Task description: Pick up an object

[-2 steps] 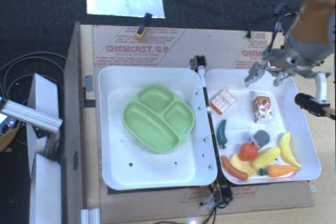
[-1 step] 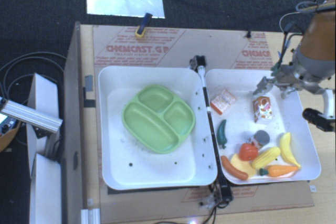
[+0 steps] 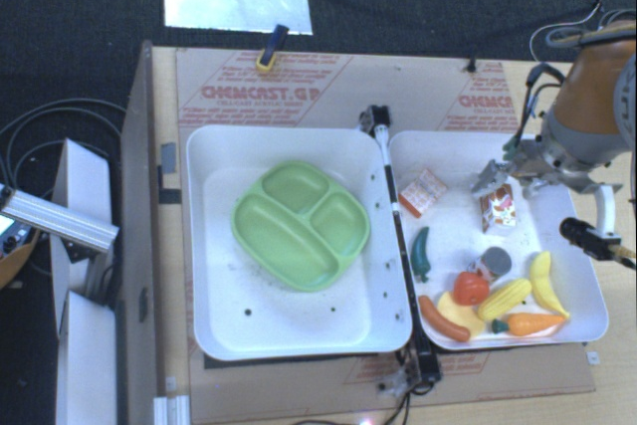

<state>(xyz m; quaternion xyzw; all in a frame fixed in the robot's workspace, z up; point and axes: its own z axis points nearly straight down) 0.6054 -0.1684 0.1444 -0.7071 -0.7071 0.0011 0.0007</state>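
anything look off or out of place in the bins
Nothing is spilled or damaged. The green divided plate sits skewed in the left bin, and the toy foods are heaped loosely in the right bin's near corner.

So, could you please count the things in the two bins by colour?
Green: 2, divided plate, cucumber
Yellow: 2, banana, corn
Orange: 2, carrot, sausage
Red: 1, tomato
Red-and-white: 2, box, packet
Grey: 1, round piece
Total: 10

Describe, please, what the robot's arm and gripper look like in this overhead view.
The arm is a rounded grey body with a broad orange band above the wrist. Thin pale cables loop around its upper side. The gripper is a small grey metal assembly at the arm's tip. A white bracket and a black cylindrical fitting stick out beneath the wrist.
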